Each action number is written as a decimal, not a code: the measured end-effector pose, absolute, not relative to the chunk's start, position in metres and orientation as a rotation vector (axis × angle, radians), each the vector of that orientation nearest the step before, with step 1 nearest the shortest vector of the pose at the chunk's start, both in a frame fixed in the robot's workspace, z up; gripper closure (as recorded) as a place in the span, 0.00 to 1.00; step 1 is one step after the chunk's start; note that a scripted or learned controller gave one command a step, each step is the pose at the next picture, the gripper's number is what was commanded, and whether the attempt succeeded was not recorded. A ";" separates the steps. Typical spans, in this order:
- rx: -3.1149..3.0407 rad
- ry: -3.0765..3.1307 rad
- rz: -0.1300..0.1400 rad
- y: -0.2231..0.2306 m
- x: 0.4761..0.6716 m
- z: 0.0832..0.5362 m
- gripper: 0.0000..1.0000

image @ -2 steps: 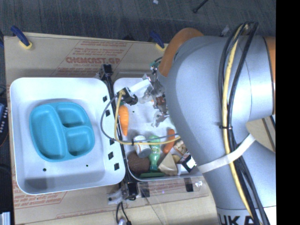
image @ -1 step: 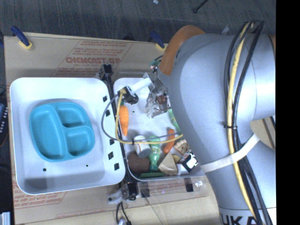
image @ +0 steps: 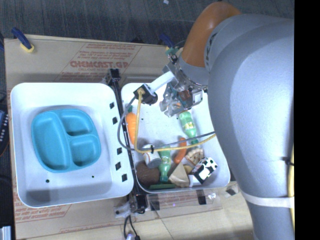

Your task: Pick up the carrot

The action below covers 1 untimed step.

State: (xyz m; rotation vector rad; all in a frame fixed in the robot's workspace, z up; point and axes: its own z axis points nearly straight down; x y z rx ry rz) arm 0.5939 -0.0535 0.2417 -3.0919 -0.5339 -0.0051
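An orange carrot (image: 132,126) lies lengthwise against the left wall of the right bin (image: 155,129), its tip pointing toward the front. My gripper (image: 174,102) hangs over the back middle of that bin, to the right of and behind the carrot, apart from it. The gripper's metal head is seen from above and nothing orange shows under it. The big grey arm covers the bin's right side.
A green bottle (image: 188,124) lies just in front of the gripper. Several toy foods crowd the bin's front: a brown round piece (image: 146,174), a green piece (image: 164,168), a small orange piece (image: 179,153), a black-and-white block (image: 205,169). A yellow cable (image: 165,147) loops across. The left bin holds a blue divided tray (image: 66,139).
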 end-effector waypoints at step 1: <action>-3.038 -0.768 0.016 0.021 0.523 0.250 1.00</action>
